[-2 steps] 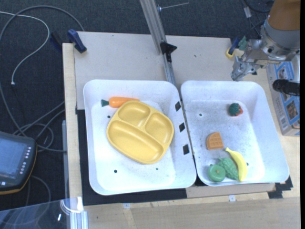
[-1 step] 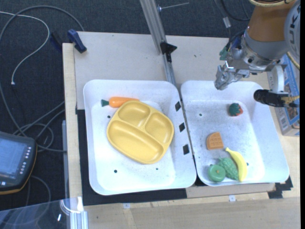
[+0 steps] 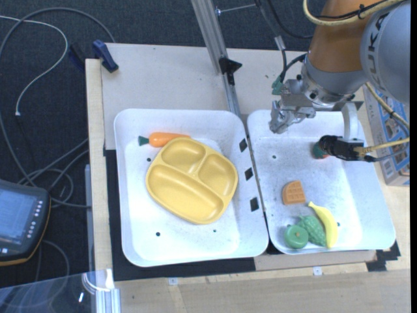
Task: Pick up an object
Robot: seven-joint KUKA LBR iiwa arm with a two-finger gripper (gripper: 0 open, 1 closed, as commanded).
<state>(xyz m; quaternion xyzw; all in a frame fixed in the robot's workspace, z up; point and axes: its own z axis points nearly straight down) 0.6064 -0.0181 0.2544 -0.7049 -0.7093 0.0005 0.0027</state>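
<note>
Your claw [image 3: 284, 119] hangs over the right bin's [image 3: 365, 240] far corner – grip state unclear | nearest pickable, a waffle [image 3: 294, 192], lies mid-bin, apart – others cluster at the near edge.

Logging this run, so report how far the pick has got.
Done: nothing lifted. In hand: the gripper hovers over the right bin's far left corner, nothing visible between its fingers. Left: the waffle, banana and green toys still lie near the bin's front, so descent, grasp and lift remain.
</note>
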